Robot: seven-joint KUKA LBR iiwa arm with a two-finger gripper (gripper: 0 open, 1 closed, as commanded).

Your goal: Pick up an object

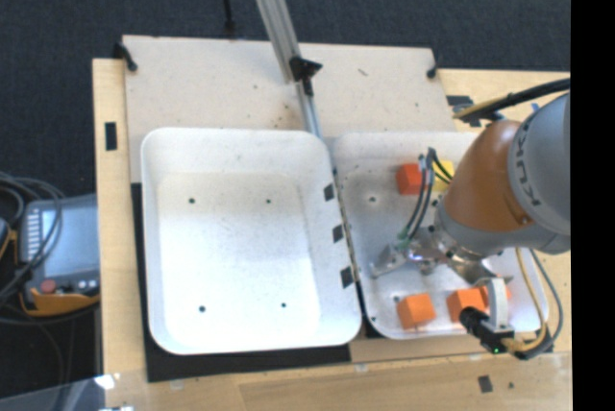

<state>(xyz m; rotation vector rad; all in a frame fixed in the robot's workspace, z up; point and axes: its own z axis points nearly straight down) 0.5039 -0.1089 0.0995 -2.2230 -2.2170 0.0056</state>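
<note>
The grey arm with its orange wrist band [485,183] reaches into the right-hand shallow white plastic bin [370,179]. The end effector [415,255] sits low over the bin floor, and whether it is open or closed cannot be told. Three small orange blocks lie in this bin: one near the far wall [409,178], one by the near rim [416,309], one just beside it [467,302]. No block is visibly grasped. Judged status: pick not completed; grasp and lift remain. The left-hand white bin [240,236] holds no blocks.

Grey arm [538,169] reaching from the right, orange-banded wrist bent downward, gripper [408,257] low
</note>
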